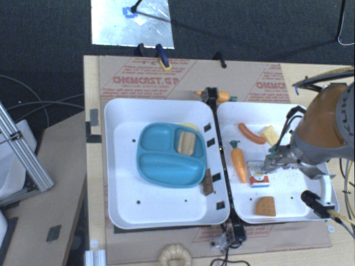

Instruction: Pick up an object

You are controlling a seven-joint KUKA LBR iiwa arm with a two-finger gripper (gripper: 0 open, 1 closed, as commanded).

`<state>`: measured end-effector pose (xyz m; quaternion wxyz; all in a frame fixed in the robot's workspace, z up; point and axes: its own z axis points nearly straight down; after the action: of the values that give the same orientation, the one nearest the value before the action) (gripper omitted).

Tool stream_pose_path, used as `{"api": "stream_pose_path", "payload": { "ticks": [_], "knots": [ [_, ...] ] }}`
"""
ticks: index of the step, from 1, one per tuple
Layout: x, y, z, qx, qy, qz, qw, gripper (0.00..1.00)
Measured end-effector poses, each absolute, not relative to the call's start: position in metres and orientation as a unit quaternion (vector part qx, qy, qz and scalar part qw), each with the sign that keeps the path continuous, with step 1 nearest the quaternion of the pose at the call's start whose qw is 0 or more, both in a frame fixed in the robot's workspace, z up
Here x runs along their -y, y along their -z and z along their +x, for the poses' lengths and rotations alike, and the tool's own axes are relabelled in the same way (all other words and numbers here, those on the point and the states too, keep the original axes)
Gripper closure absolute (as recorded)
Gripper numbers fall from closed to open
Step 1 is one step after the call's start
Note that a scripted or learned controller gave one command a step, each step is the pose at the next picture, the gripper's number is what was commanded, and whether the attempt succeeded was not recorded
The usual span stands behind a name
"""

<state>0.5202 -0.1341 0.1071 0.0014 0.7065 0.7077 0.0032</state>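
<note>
Two white bins sit side by side on the bench; gripper [270, 162] is low over the right bin [288, 212], near its middle, directly above a small red-and-white carton [259, 179], w/ the arm [327, 126] coming in from the bin's right edge. Fingers: can't tell if released or clenched, too blurred, and nothing visibly between them.

Risks, as I judge them:
- The carton looks like the target, but the carrot [238, 164] lies just beside it toward the divider. A closing finger could clip the carrot & shove both.
- The carton lies flat and is small; fingers may skid off the top or pinch only an edge, so it drops on lift.
- Sausage [252, 133] & yellow cheese wedge [270, 134] sit toward the far edge, near the wrist; arm swing could nudge them.
- Cracker-like brown piece [265, 205] near the front edge is well apart, low risk.

Orientation: the carton's long axis is hard to read, roughly along the bin's front edge. The carrot's long axis runs far-to-front, green top toward the far edge, tip toward the front.

Left bin [125, 204] holds a blue divided plate [166, 162] w/ a tan bread-like piece [186, 143]; not involved.
</note>
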Motion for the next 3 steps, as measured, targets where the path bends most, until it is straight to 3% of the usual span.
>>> {"api": "stream_pose_path", "payload": {
  "ticks": [2,3],
  "knots": [
    [0.141,-0.216,0.523,-0.709,-0.0010,0.706,0.002,1.00],
    [0.141,-0.225,0.524,-0.709,-0.0008,0.706,0.001,1.00]
  ]
}}
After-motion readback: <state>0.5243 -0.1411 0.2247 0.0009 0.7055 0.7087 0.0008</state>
